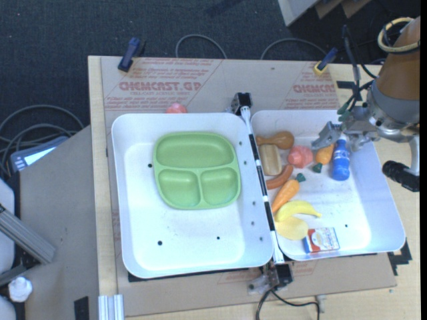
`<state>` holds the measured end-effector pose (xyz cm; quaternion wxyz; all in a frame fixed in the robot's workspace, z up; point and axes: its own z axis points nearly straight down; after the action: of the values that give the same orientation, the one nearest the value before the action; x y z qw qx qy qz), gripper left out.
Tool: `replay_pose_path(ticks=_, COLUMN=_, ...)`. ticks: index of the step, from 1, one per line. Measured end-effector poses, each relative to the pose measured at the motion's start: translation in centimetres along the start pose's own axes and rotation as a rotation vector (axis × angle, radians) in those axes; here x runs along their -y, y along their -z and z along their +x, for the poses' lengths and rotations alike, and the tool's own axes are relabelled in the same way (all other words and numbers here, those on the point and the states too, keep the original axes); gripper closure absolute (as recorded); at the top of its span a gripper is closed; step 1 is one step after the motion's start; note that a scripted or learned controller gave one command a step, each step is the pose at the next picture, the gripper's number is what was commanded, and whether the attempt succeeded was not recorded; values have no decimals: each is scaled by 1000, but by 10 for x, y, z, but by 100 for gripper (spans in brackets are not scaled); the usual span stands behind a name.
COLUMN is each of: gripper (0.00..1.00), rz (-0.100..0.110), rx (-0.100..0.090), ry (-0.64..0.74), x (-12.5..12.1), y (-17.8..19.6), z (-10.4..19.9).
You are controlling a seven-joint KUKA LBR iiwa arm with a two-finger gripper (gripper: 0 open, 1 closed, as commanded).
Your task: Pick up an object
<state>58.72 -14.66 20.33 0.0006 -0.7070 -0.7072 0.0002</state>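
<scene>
In the far part of the right-hand shallow white plastic bin (390,222), the grey metal claw (335,139) is hanging low over a cluster of small toys, and whether its jaws are open or closed I cannot tell, since its tips are merging with the things beneath.

The likeliest target is lying right under it: a small blue plastic bottle with a white label (340,161), lying roughly lengthwise near-to-far, with a small orange rounded piece (324,155) touching its left side. The bottle is looking light, stiff and smooth, so it is probably going to slip or roll if pinched off-centre; taking it across its narrow body, about the middle, seems the safest hold. The orange piece beside it is likely crowding one finger's path.

That same bin is also holding a pink rounded toy (300,155), a brown pear-shaped piece (277,139), a tan bread-like slab (270,158), a reddish sausage (279,177), an orange toy carrot (286,192), a yellow toy banana (297,210) with a pale yellow disc (291,229) just nearer, and a small red-and-white carton (323,240) at the near edge. All are looking like hollow, light play food.

The left-hand white bin (133,239) is carrying a light green three-compartment plastic tray (197,170), with nothing sitting in its compartments. Both bins are resting on the cardboard-covered bench (107,92).
</scene>
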Motion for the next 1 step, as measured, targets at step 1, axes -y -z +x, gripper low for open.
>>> replay_pose_path(ticks=1, gripper=0, rz=-8, rx=1, ry=1, x=-48, y=-116, z=52)
